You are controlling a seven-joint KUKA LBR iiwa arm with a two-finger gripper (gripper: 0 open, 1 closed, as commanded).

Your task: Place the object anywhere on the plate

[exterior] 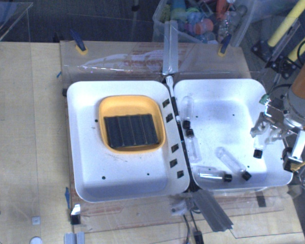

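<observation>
A yellow plate (105, 107) lies in the left bin (81, 151). A dark grey ribbed block (131, 130) rests flat on it and covers most of its middle. My gripper (273, 155) hangs over the right edge of the right bin (229, 105), far from the plate. It is open, its fingers (257, 152) spread apart with nothing between them. Several clear tubes with black caps lie in the right bin: one (187, 112) by the divider, one (213, 176) at the front and one (233, 163) beside it.
A raised divider with black clips (173, 136) separates the two bins. A clear tub of coloured toys (203, 9) stands behind the bins. Blue clamps (80, 43) hold a plastic sheet at the back.
</observation>
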